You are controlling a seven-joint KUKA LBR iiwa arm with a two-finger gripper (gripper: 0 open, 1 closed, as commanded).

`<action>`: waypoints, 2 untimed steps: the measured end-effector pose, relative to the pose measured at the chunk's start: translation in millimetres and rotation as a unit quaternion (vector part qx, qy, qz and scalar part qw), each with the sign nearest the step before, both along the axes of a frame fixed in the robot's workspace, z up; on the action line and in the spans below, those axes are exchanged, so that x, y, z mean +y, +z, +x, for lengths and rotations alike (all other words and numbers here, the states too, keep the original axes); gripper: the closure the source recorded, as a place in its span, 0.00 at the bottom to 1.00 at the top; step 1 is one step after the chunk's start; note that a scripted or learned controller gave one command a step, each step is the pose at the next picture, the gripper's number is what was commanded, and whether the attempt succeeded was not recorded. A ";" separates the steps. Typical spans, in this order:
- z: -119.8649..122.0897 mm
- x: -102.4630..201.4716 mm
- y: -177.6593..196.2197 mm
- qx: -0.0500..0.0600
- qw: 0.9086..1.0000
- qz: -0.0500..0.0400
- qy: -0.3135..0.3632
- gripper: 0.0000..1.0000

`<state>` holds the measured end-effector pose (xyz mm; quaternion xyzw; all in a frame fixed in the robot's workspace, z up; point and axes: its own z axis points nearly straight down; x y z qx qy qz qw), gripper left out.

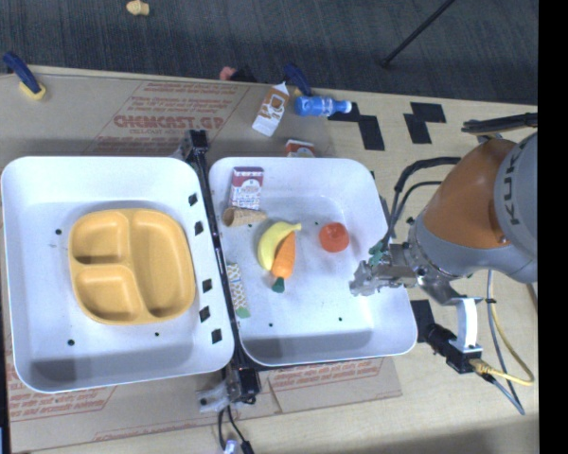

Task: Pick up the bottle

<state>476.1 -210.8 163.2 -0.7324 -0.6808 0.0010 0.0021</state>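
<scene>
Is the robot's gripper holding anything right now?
No. The gripper sits over the right bin's right side with nothing between its fingers. The blue bottle lies outside the bins.

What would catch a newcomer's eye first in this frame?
The yellow divided plate sits alone in the left bin. In the right bin, a banana and carrot lie together beside a tomato, with the arm's pincer over its right edge.

Even overhead light, slightly soft focus.
White bins (293, 334) glare mildly; shadows short and faint; floor dim.
</scene>
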 end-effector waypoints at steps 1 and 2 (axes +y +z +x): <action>0.4 37.7 65.6 0.000 0.996 -0.001 -0.086 1.00; -0.3 9.3 29.2 0.000 0.994 -0.001 -0.105 1.00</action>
